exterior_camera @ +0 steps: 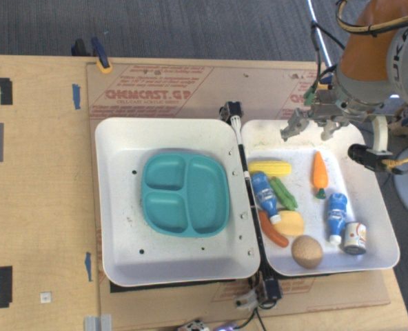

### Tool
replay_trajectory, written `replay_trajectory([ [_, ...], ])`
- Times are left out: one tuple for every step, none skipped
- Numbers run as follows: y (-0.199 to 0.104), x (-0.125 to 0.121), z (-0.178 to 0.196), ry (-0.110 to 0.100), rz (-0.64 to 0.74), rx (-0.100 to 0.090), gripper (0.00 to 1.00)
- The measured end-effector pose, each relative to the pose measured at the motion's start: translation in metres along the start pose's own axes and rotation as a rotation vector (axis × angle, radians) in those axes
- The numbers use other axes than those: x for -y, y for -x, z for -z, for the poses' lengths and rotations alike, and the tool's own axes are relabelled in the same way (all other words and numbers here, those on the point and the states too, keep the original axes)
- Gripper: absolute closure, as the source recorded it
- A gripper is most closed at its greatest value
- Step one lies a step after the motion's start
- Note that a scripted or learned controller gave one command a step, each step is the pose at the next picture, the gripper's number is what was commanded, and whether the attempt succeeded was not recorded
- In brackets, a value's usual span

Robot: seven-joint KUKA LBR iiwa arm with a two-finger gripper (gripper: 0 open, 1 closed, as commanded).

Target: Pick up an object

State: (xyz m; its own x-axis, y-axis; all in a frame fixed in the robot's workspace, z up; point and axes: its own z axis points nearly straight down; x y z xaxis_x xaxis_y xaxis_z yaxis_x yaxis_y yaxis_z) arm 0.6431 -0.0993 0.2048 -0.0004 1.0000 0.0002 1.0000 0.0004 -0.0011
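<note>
Reaching in from the right, the grey arm (390,40) with its orange band is being held above the far edge of the right bin (380,205), its wrist pointing down and leftward. The gripper (313,124) is being carried over the bin's far rim, with its fingers spread apart and nothing seen between them. The left bin (114,185) is being occupied by a teal divided plate (185,193) lying flat at its middle. In the right bin, the objects are lying apart from the gripper: a blue bottle (264,194) beside the dividing wall, a second blue bottle (336,216) toward the right, a corn cob (270,167) at the far side, a carrot (319,172) just below the gripper, a green vegetable (284,193) beside the first bottle, a brown round item (307,250) at the near edge, a small can (355,238) by the second bottle, a yellow piece (290,222) and a red pepper (273,230) near the centre.
</note>
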Motion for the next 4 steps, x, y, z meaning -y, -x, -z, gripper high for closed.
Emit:
replay_trajectory([
  [0.059, 0.017, -0.118, 0.004, 0.175, 0.002, 0.00],
  [0.109, 0.099, -0.116, 0.000, 0.234, -0.008, 0.00],
  [0.112, 0.097, -0.106, 0.007, 0.232, 0.001, 1.00],
  [0.110, 0.097, -0.106, 0.005, 0.234, -0.003, 0.00],
])
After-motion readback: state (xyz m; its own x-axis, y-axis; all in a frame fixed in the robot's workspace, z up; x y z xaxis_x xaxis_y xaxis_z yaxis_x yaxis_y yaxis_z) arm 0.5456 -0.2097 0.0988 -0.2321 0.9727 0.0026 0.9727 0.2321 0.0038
